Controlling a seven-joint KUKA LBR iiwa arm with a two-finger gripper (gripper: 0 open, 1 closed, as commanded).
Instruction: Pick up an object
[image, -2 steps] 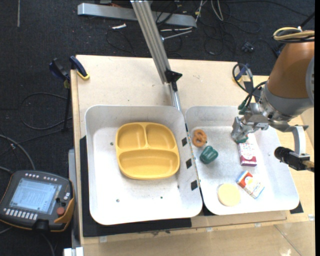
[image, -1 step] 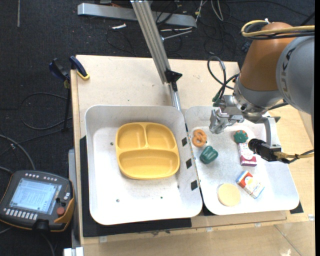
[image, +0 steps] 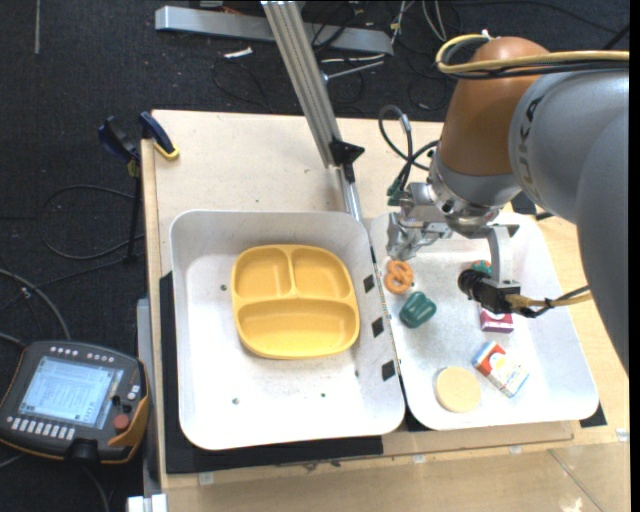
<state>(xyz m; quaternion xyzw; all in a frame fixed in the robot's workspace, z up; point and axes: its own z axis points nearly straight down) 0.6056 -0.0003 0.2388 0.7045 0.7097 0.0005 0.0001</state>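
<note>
step: approach, judged | gripper above the orange pretzel at right bin's left edge; grip state: cannot tell | next: descend squarely, avoid green block beside it

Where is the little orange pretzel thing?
The orange pretzel lies in the right bin, near its left wall, just below the gripper and just above the green block.
</note>
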